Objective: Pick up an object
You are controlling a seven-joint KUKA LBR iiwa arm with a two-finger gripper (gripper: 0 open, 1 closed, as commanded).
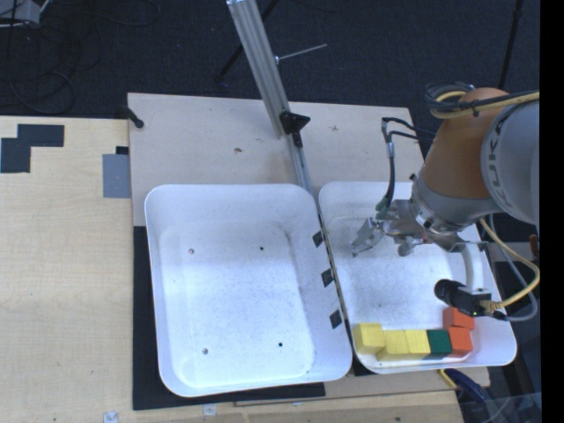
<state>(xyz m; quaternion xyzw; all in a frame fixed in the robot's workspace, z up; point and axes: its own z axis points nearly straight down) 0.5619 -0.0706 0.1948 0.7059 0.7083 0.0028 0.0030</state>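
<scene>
Along the front wall of the right bin (388,196) lies a row of small blocks: a yellow block (368,336) at the left, more yellow ones (406,343), a green block (438,342) and orange blocks (459,329) stacked in the front right corner. My gripper (385,242) hangs over the middle of the right bin, well behind the blocks. Its two metal fingers (363,239) are spread open and hold nothing. The grey and orange arm (476,166) covers the bin's back right part.
The left bin (159,236) stands beside the right one, with black clips (327,277) along the shared wall. A slanted aluminium rail (264,77) rises behind the bins. Cables and a black connector (454,293) hang from the arm over the right bin's right side.
</scene>
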